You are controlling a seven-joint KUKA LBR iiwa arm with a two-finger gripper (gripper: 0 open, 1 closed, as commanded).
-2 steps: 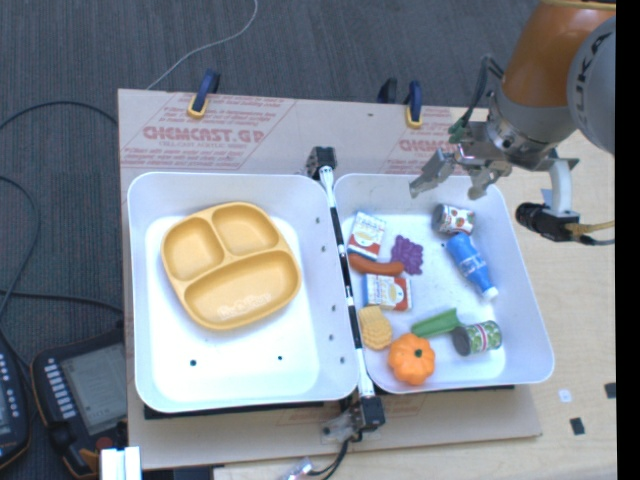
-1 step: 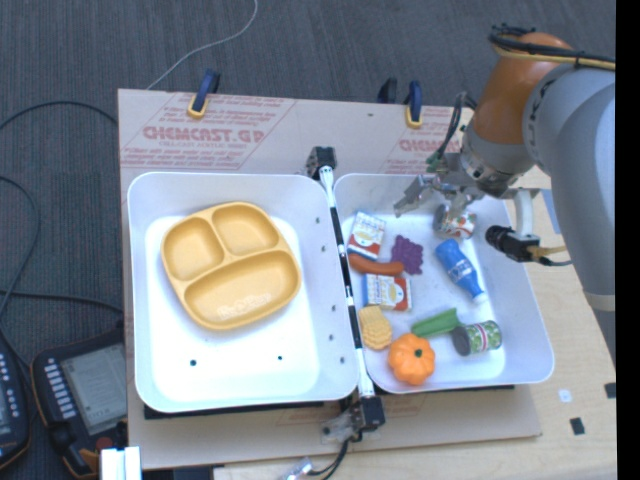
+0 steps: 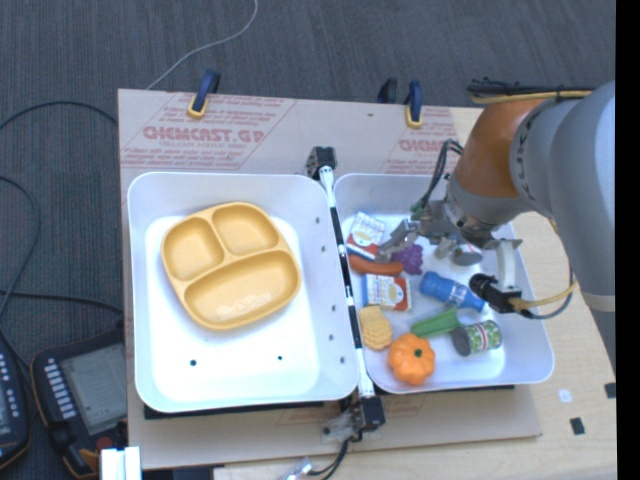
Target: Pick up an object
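Note:
My gripper (image 3: pixel 428 248) is low over the back of the right bin (image 3: pixel 530 368), open, one finger (image 3: pixel 397 237) reaching left and the other toward the right. A purple bunch of grapes (image 3: pixel 412 259) lies on the bin floor just below and between them. Beside it are a red hot dog (image 3: pixel 372 265), a white packet (image 3: pixel 366 230) and a red-and-white ketchup packet (image 3: pixel 386 291). Further forward lie a blue bottle (image 3: pixel 448 290), a green pepper (image 3: pixel 434 322), a small can (image 3: pixel 478 337), an orange pumpkin (image 3: pixel 411 358) and a yellow cracker (image 3: pixel 375 328).
The left bin (image 3: pixel 160 378) holds a yellow divided plate (image 3: pixel 232 264). A metal divider (image 3: pixel 340 268) runs between the bins. The arm's grey body with its orange band (image 3: pixel 495 148) overhangs the right bin's back right corner, with a cable (image 3: pixel 540 303) looping there.

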